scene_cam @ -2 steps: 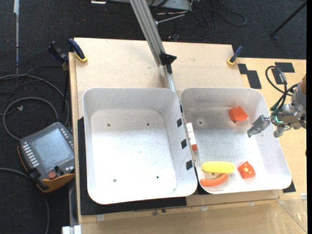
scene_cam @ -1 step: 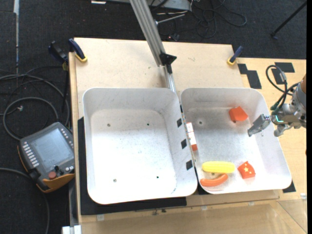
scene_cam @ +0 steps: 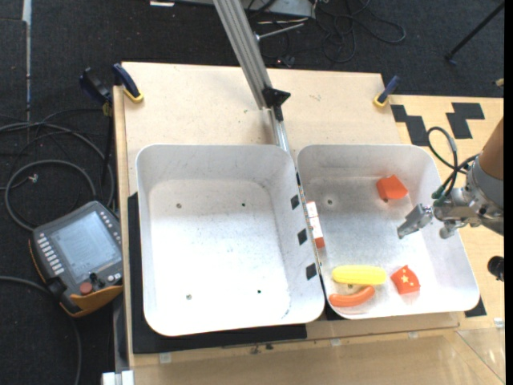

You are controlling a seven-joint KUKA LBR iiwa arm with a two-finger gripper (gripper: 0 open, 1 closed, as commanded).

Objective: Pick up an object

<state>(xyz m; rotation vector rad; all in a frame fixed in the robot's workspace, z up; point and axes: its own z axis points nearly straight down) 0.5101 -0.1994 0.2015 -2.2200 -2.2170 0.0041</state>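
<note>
The right bin (scene_cam: 345, 167) holds several small objects. An orange block (scene_cam: 391, 188) lies near its back. A yellow banana-shaped piece (scene_cam: 358, 275) and an orange sausage-shaped piece (scene_cam: 351, 297) lie side by side at its front. A red-orange block (scene_cam: 405, 280) sits just right of them. My gripper (scene_cam: 428, 225) hangs over the right side of this bin, between the orange block and the red-orange block and touching neither. It is open and nothing is between its fingers (scene_cam: 409, 224).
A white and red box (scene_cam: 315, 224) leans against the right bin's left wall. The left bin (scene_cam: 160, 167) stands beside it. A metal pole (scene_cam: 244, 42) slants up from the bins' shared back edge. A teach pendant (scene_cam: 76, 251) lies left of the bench.
</note>
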